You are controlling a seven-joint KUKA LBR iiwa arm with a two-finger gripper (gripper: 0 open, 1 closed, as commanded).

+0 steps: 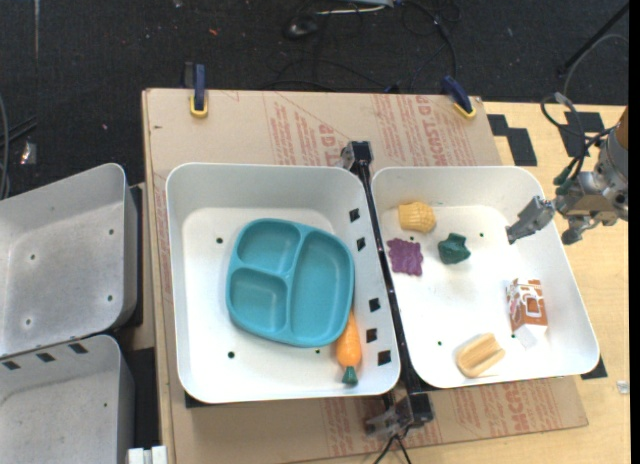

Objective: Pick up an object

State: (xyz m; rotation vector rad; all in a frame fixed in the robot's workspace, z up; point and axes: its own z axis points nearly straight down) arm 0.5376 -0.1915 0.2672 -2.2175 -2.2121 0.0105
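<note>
Cardboard-topped bench w/ two bins: gripper spread open, nothing held, over right bin rim; packet lies just below-left, upright-ish long axis.

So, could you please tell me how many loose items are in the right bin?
5: yellow corn top left, purple piece, green piece, orange-white packet right, tan bread near front.

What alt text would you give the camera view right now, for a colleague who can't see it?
The gripper hangs over the right bin's right edge, with nothing visibly held. That bin holds a yellow corn piece, purple item, green item, packet and bread piece; the left bin holds a teal divided plate and carrot.
</note>
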